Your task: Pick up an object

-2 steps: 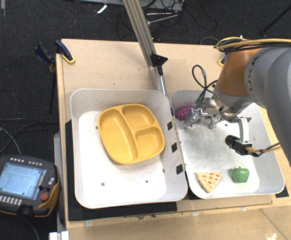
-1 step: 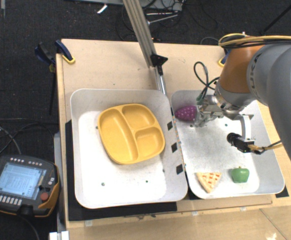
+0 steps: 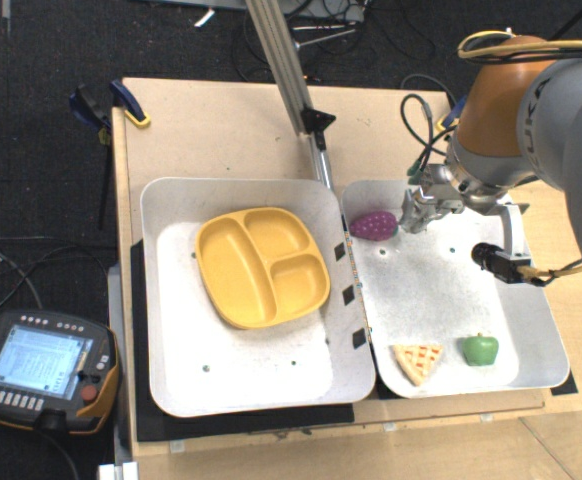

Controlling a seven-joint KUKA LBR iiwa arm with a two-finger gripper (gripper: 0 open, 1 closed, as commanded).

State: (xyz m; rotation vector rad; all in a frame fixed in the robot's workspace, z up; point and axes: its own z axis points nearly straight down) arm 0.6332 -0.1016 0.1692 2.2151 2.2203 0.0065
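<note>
Lying just left of the jaws (image 3: 418, 214), whose gap I cannot tell, is a purple toy (image 3: 373, 226).

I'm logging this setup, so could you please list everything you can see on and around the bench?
bins: two, white, side by side on the bench
tray: one, yellow, three compartments, in the left bin
grapes: one bunch, purple, right bin, far left corner
pizza slice: one, tan and orange, right bin, near edge
pepper: one, green, right of the pizza slice
control pad: one, grey, floor at lower left
arm: one, grey and orange, over the right bin
gripper: one, beside the grapes
</note>
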